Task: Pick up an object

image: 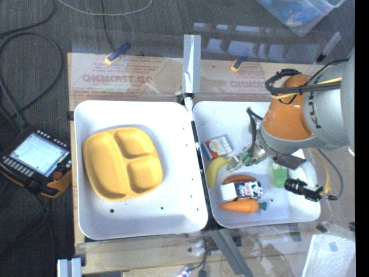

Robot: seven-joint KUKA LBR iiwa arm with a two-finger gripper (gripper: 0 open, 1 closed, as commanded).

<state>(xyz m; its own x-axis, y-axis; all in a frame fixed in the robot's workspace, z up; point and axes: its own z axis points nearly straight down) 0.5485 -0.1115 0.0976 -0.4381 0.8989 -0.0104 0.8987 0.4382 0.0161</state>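
Observation:
The right bin [230,117] holds several small items. A small red, white and blue carton [217,146] lies near its left wall, with a yellow banana [214,170] just below it. Toward the front lie a red, white and black packet [241,188] and an orange carrot [238,206]. A green piece [279,175] sits to the right, partly under the arm. My gripper [243,158] hangs low over the bin's middle, right beside the banana's upper end and just above the packet. Nothing shows between its tips.
The left bin [173,212] holds a yellow divided plate [123,161]. A metal divider [191,62] stands between the bins at the back. A handheld controller [36,157] lies off the bench at left. The orange-banded wrist [288,117] overhangs the right bin's back right.

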